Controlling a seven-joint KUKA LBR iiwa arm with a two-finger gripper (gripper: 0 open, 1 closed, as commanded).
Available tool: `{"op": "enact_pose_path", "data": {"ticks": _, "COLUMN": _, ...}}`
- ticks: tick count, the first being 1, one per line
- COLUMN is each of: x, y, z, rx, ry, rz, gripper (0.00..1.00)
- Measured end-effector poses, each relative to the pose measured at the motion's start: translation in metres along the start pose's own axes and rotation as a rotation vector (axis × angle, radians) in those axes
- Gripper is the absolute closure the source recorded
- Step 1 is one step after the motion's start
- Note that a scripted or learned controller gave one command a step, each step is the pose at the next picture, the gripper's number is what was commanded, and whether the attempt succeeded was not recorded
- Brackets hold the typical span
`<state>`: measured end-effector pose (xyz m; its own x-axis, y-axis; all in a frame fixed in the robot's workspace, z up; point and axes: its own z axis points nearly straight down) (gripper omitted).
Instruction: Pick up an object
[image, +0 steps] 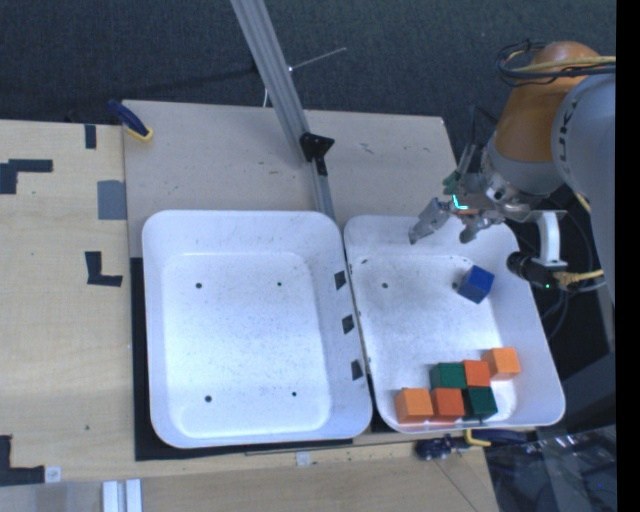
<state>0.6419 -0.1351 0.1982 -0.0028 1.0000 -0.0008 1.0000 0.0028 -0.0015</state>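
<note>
Hovering over the far edge of the right bin (530, 330), gripper (444, 228) with fingers spread apart and nothing between them, grey arm (590, 120) with orange band reaching in from the right. Lying just below and right of it on the bin floor, clear of the fingers, a lone blue cube (476, 283), tilted at an angle. Crowding the near corner of the same bin, a tight cluster of blocks: orange block (413, 403) at left, a second orange block (448, 401) touching it, a dark green block (449, 375) behind, another green block (482, 401) at right, and an orange block (504, 361) at the cluster's far right. Sitting alongside to the left, the left bin (160, 300), speckled white. Slanting down toward the gap between the bins, a grey metal rail (280, 80) with a black clamp (316, 147). Resting on the wooden surface (60, 330) at far left, a blue-and-yellow tool (130, 119) and dark tape marks.
</note>
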Motion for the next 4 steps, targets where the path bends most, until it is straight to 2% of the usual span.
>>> {"op": "enact_pose_path", "data": {"ticks": 1, "x": 0.006, "y": 0.0, "z": 0.045, "rx": 0.005, "ry": 0.0, "rz": 0.0, "gripper": 0.0}}
{"op": "enact_pose_path", "data": {"ticks": 2, "x": -0.001, "y": -0.008, "z": 0.096, "rx": 0.005, "ry": 0.0, "rz": 0.001, "gripper": 0.0}}
{"op": "enact_pose_path", "data": {"ticks": 3, "x": 0.0, "y": -0.009, "z": 0.107, "rx": 0.002, "ry": -0.001, "rz": 0.001, "gripper": 0.0}}
{"op": "enact_pose_path", "data": {"ticks": 4, "x": 0.0, "y": -0.008, "z": 0.097, "rx": 0.002, "ry": 0.0, "rz": -0.001, "gripper": 1.0}}
